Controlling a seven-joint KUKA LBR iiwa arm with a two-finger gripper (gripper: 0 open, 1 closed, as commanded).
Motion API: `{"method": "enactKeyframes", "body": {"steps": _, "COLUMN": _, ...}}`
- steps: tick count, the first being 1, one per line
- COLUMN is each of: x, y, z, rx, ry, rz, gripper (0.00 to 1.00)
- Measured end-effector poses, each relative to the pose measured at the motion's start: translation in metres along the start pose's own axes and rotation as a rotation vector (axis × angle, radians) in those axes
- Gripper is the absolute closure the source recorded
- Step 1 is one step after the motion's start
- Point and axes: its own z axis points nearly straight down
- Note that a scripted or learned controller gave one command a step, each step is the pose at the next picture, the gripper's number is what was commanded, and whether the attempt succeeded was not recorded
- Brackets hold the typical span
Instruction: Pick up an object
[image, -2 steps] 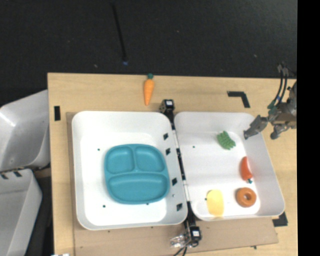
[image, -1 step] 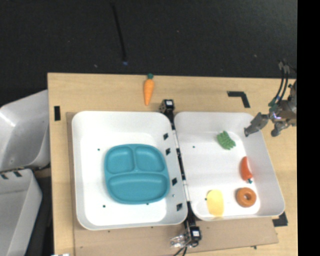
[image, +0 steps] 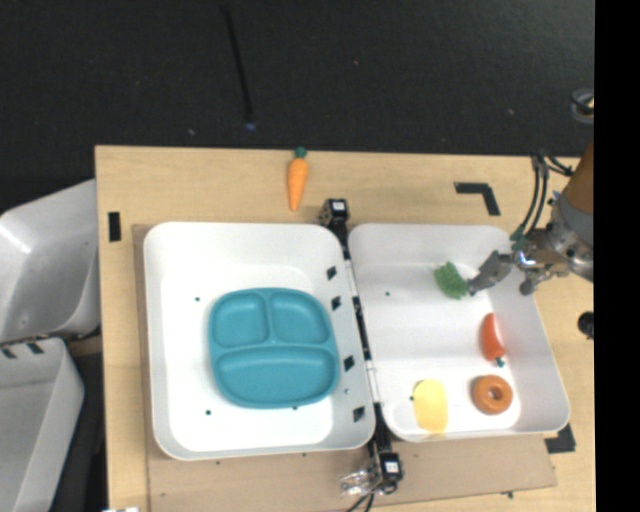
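Observation:
In the right bin (image: 400, 250) lie a green leafy piece (image: 452, 280), a red piece (image: 491, 337), an orange ring (image: 492, 394) and a yellow piece (image: 431, 405). My gripper (image: 508, 275) reaches in over the bin's right wall, with the arm running off to the right. It stands open. Its left finger (image: 489, 270) points at the green piece and ends just to that piece's right; nothing sits between the fingers.
A teal divided plate (image: 272, 346) lies in the left bin (image: 170, 400). An orange carrot (image: 297, 180) rests on the bench behind the bins. A black clip (image: 335, 211) sits at the bins' shared back corner.

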Motion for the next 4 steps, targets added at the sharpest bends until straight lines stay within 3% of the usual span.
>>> {"method": "enactKeyframes", "body": {"steps": 2, "x": -0.002, "y": 0.006, "z": 0.098, "rx": -0.003, "ry": -0.002, "rz": 0.001, "gripper": 0.00}}
{"method": "enactKeyframes", "body": {"steps": 3, "x": -0.004, "y": 0.007, "z": 0.084, "rx": -0.010, "ry": -0.004, "rz": 0.001, "gripper": 1.00}}
{"method": "enactKeyframes", "body": {"steps": 4, "x": -0.007, "y": 0.011, "z": 0.040, "rx": -0.011, "ry": -0.003, "rz": -0.001, "gripper": 1.00}}
